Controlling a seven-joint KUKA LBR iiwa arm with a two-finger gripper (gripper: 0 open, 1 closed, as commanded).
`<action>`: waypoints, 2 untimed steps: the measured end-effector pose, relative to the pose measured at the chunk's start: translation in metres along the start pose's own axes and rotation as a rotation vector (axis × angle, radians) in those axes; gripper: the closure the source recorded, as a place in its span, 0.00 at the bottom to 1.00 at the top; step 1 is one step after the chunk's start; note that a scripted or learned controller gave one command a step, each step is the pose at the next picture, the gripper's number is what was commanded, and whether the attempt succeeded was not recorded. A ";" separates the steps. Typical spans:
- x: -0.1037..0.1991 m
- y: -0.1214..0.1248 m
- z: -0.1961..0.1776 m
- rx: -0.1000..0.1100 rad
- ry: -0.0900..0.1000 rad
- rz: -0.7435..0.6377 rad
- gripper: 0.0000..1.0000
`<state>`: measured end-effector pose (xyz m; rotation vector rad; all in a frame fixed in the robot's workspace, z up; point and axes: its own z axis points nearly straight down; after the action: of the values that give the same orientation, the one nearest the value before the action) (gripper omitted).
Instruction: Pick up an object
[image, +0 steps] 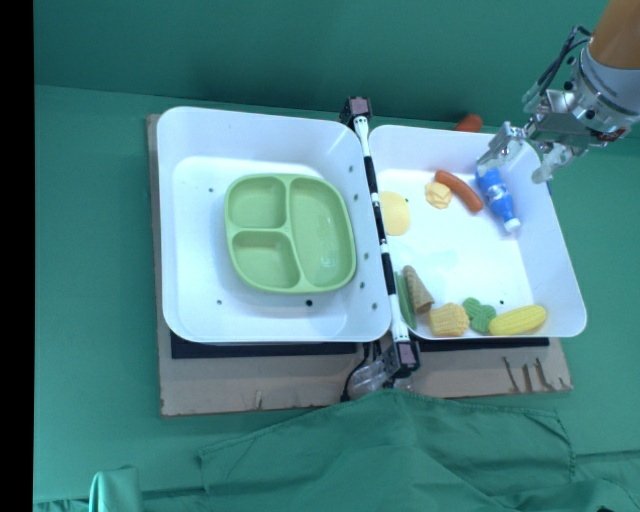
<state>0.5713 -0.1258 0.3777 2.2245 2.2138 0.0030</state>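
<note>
Two white bins stood side by side, and the gripper hung above the far right corner of the right bin.

Its fingers were spread wide, one on each side of the top end of a blue bottle, which lay tilted by the bin's right wall with its white cap pointing toward the near side; I could not tell if the fingers touched it. Just left of the bottle lay a red sausage and a small yellow piece. A corn cob, a green vegetable and an ice-cream cone were along the near edge. The left bin carried a green divided plate.
</note>
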 end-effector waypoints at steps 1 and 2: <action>-0.031 0.006 0.099 0.008 -0.001 0.003 0.00; -0.024 0.029 0.197 -0.005 -0.003 -0.002 0.00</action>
<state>0.6008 -0.1496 0.1813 2.2185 2.2126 0.0052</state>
